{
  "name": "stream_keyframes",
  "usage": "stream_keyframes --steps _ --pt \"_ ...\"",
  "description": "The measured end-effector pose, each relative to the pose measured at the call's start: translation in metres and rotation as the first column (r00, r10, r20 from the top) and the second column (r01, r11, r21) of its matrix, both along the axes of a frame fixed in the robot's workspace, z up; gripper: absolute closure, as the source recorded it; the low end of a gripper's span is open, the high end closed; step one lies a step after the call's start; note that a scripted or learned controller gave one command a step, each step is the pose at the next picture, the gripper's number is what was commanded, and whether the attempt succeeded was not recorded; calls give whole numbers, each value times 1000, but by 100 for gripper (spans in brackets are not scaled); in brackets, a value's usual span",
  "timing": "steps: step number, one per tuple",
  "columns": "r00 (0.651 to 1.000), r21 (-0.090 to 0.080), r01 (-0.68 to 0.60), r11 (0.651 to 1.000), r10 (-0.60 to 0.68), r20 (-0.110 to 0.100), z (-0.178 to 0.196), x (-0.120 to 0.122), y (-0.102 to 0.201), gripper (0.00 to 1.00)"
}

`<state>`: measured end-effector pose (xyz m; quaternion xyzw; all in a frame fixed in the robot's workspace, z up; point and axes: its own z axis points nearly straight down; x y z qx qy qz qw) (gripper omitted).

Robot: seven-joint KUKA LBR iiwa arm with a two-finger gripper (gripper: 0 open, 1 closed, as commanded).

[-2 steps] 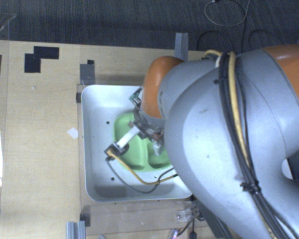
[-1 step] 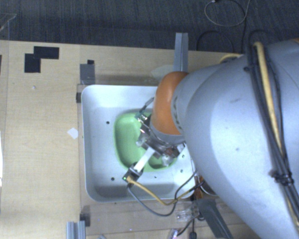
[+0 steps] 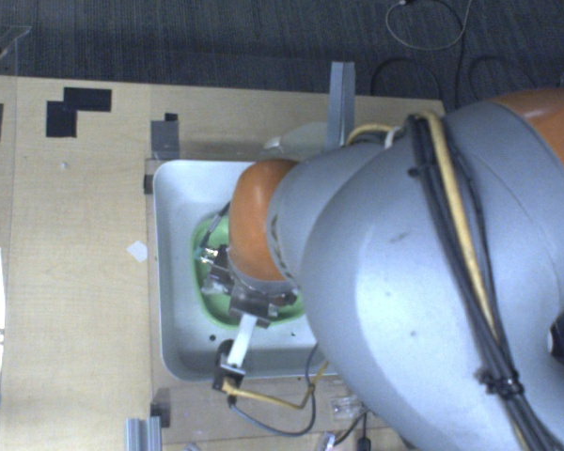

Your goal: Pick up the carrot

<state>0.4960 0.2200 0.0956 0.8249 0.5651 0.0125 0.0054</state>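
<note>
Mostly, the picture is taken up by the grey arm [image 3: 423, 280], which comes in from the right side and covers the centre and the lower right of the frame. Its orange band [image 3: 254, 219] sits near the middle, above the wrist, and the wrist points down into the white bin [image 3: 174, 252] at centre left. The claw [image 3: 227, 294] is under the wrist, low over the bin floor, and the arm hides it almost fully, so I cannot tell how far it is open or whether it has hold of anything. Around the wrist a green thing [image 3: 207, 252] shows as a curved edge on the bin floor; its shape is not clear. I cannot make out the carrot; the place under the wrist is hidden. A small white bar with a black end [image 3: 235, 350] hangs from the wrist toward the lower wall of the bin, and a yellow cable [image 3: 268, 400] runs below it across the counter [image 3: 66, 299]. Black tape pieces [image 3: 75, 109] lie on the counter at the upper left. A grey post [image 3: 341, 101] stands above the bin at the upper centre. No label or writing can be read anywhere.
</note>
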Motion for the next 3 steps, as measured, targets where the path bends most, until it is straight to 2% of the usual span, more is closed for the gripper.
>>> stream_keyframes --steps 1,2,3 --pt "995 -3 -99 995 99 -22 66 130 15 0" --pt "989 -1 146 989 -146 -19 23 166 17 0" --pt "985 -2 170 985 -170 -23 24 173 17 0"
